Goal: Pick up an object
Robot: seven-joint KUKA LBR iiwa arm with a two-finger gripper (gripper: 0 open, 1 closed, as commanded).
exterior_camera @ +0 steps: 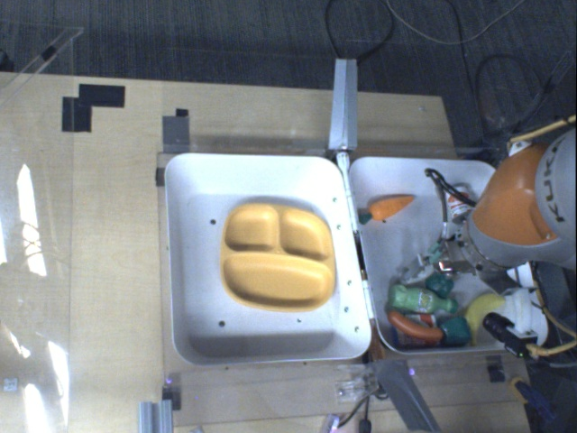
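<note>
The right bin [397,175] holds an orange carrot [390,207] near its far left. A green bottle [418,299], a red sausage-like piece [416,329], a teal piece [455,330] and a yellow round piece [484,307] crowd its near side. My gripper [436,265] reaches in from the right and hangs low over this pile, just above the green bottle and a dark green piece [441,285]. I see nothing clearly held by it. The arm's orange band [509,207] covers the bin's right part.
The left bin [185,242] holds a yellow divided tray [276,253] in its middle. A metal post [344,106] stands behind the wall between the bins. Black cables [433,16] lie on the dark floor beyond the bench.
</note>
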